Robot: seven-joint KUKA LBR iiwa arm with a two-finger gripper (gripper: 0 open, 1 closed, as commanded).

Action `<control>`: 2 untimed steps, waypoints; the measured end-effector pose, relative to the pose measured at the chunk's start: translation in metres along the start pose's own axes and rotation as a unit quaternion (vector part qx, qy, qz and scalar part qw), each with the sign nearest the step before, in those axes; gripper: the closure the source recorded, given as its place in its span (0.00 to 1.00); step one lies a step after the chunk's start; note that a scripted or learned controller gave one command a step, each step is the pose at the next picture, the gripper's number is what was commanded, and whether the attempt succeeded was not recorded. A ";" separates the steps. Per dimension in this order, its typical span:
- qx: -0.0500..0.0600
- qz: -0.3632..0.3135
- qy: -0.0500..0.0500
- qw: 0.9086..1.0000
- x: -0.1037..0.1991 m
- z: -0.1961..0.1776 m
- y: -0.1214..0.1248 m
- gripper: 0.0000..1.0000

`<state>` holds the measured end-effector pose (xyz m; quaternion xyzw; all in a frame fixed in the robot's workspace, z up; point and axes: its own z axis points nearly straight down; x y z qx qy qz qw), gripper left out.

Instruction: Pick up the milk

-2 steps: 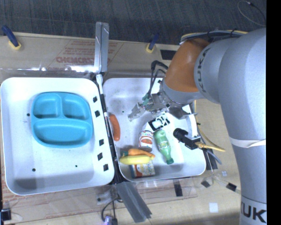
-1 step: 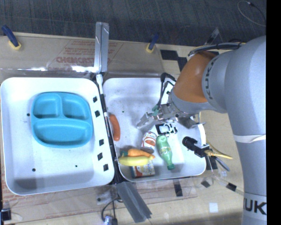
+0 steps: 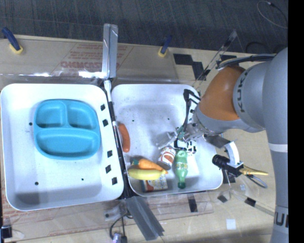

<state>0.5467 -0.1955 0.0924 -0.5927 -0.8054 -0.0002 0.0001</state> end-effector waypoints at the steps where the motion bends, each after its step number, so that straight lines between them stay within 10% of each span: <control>1: -0.001 -0.003 -0.001 1.000 0.000 -0.011 0.001 1.00; 2: 0.001 -0.004 0.000 1.000 0.036 -0.130 0.035 1.00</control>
